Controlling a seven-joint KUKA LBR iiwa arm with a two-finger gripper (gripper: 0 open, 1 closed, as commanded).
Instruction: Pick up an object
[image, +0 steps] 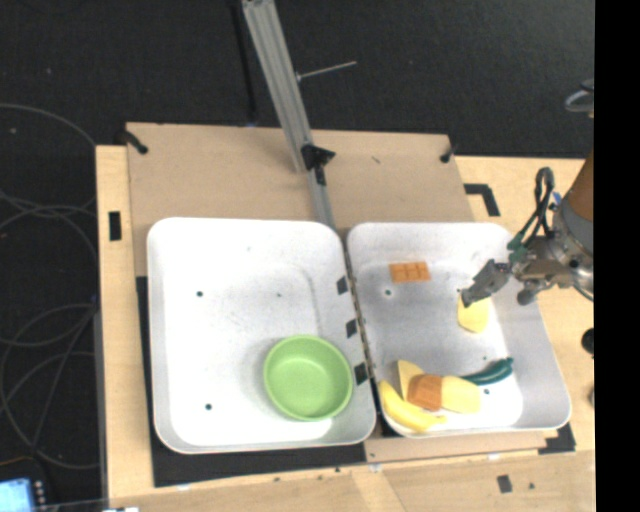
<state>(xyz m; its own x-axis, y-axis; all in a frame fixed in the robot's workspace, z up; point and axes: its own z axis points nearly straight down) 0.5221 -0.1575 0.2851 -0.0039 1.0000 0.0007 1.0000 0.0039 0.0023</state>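
Lying nearest the camera, a heap of things crowds the front edge of the right bin: a yellow banana-like piece curls along the rim, an orange-brown block rests on top of it, a pale yellow wedge lies just right of that block, and a dark green curved piece sits just right of the wedge. Left of this heap, across the divider between the bins, a green bowl stands upright in the front right part of the left bin. Farther back than the heap, apart from it and nearer the right wall, lies a small yellow lump, rounded, pale and smooth-looking, partly shaded. The gripper hangs just above and behind this lump, one dark finger slanting down to its top edge; the fingers look spread, and nothing sits between them. Beyond the lump, toward the back left, a small flat orange tile lies alone on the bin floor. Farthest back, a grey metal pole rises from the bench behind the divider.
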